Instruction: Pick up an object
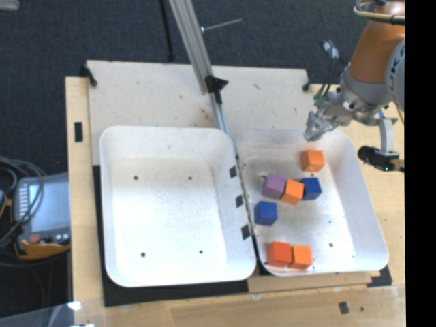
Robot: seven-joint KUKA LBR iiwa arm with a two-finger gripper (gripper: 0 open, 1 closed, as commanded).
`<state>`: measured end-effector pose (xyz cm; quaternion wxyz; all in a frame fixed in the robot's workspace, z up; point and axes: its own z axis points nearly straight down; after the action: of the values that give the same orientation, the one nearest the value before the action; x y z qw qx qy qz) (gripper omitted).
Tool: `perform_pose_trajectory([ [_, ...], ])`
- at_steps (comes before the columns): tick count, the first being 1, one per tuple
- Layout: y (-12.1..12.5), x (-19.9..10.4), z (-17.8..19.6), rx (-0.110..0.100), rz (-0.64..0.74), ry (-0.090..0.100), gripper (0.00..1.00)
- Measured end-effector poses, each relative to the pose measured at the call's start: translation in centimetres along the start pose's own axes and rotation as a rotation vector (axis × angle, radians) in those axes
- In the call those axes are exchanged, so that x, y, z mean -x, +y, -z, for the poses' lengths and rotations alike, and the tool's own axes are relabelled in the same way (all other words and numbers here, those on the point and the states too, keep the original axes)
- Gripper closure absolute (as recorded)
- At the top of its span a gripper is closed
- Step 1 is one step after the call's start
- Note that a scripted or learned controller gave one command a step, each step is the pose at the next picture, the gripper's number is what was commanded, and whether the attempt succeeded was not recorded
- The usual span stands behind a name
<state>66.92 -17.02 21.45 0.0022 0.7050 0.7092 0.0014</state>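
The claw (315, 132) hangs over the far edge of the right bin (364, 210); whether it is spread or pressed together cannot be told, and nothing is seen between its tips. Just below it in view lies an orange cube (313, 160), apart from it. Further below sit a purple cube (274, 186), a second orange cube (293, 191) and a blue cube (311, 187), clustered and touching. The left bin (109, 203) lies well apart from the claw.
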Motion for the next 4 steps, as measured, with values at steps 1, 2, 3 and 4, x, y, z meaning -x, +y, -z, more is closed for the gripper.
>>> perform_pose_trajectory([
  [1, -0.9, -4.7, 1.4, -0.003, 0.0, 0.002, 1.0],
  [2, -2.4, -8.7, 1.6, -0.005, 0.0, 0.002, 1.0],
  [3, -4.1, -13.1, 1.0, -0.007, 0.0, 0.001, 1.0],
  [4, -5.1, -18.8, 2.2, -0.005, 0.002, 0.004, 1.0],
])
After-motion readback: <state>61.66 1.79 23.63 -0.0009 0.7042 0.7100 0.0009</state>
